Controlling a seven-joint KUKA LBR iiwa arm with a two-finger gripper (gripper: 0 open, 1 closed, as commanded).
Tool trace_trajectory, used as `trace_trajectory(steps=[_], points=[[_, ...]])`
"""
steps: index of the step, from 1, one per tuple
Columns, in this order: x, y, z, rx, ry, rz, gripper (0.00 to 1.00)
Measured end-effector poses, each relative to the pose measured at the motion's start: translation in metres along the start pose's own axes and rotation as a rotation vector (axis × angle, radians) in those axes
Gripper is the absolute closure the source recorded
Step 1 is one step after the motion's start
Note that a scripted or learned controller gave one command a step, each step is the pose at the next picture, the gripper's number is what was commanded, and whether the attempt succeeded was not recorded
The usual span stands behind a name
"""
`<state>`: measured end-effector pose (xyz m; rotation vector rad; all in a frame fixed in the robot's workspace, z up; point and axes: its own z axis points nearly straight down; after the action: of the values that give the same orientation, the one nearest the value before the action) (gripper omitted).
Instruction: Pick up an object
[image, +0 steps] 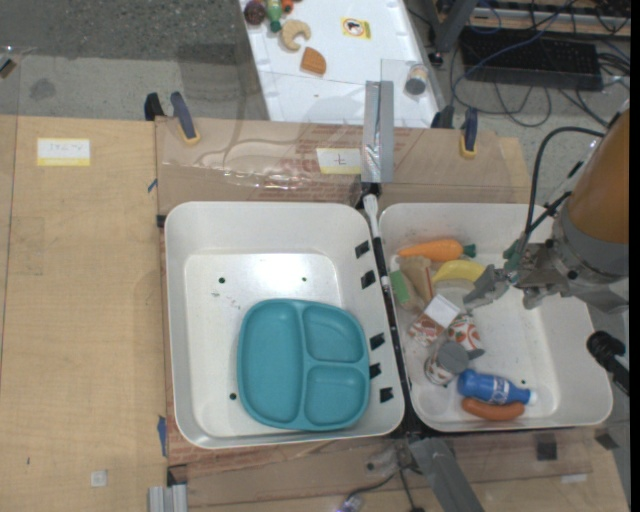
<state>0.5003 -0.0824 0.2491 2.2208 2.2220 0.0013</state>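
Toy food and small objects sit heaped in the right white bin (585, 400): an orange plastic carrot (432, 249), a yellow piece (461, 270), a blue bottle (490, 388), a red sausage (492, 410). The two-finger gripper (494, 287) hovers over the yellow piece (can't tell how its fingers stand). A teal divided plate (303, 365) lies in the left white bin (185, 330).

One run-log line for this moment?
grey two-finger gripper: over right white bin, above yellow toy | holding: nothing seen | teal divided tray: left bin
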Motion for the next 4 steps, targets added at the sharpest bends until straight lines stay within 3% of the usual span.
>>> trace_trajectory(steps=[1, 2, 3, 4], points=[[-0.022, -0.001, 0.084, -0.001, -0.001, 0.129, 0.0], [-0.053, 0.01, 0.136, -0.029, -0.007, 0.085, 0.0], [-0.097, 0.004, 0.141, -0.041, -0.003, 0.175, 0.0], [-0.086, -0.016, 0.14, -0.051, -0.019, 0.094, 0.0]])
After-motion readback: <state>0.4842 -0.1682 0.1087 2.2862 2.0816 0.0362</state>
